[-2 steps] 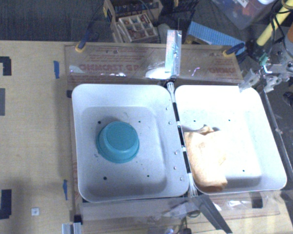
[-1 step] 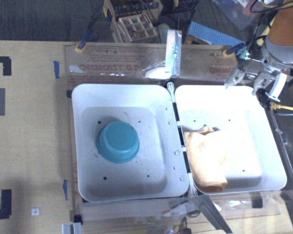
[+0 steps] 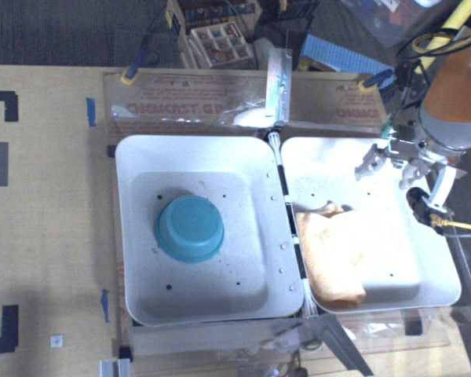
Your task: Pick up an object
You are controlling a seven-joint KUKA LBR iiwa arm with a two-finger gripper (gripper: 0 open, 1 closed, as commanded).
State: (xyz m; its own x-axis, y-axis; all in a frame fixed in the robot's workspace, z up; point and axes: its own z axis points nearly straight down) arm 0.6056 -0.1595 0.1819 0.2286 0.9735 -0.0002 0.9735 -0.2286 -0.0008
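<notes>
Hanging over the back right part of the right-hand bin (image 3: 443,289), my gripper (image 3: 388,163) is reaching in from the right side of the view, with the orange band (image 3: 455,93) sitting above the grey wrist. My jaws are showing as pale metal pieces above the white floor, and I am seeing nothing between them; how wide they are standing I cannot tell from this slant. A yellow-tipped cable (image 3: 455,226) is trailing from my wrist over the bin's right rim.

Below me and toward the left wall of the same bin, a tan cloth (image 3: 334,254) is lying crumpled, running from the middle of that wall down to the front edge, well apart from my jaws. In the left-hand bin (image 3: 133,163), a teal bowl (image 3: 190,228) is sitting upside down near the middle of the floor. Both bins are lying side by side, their inner rims touching.
</notes>
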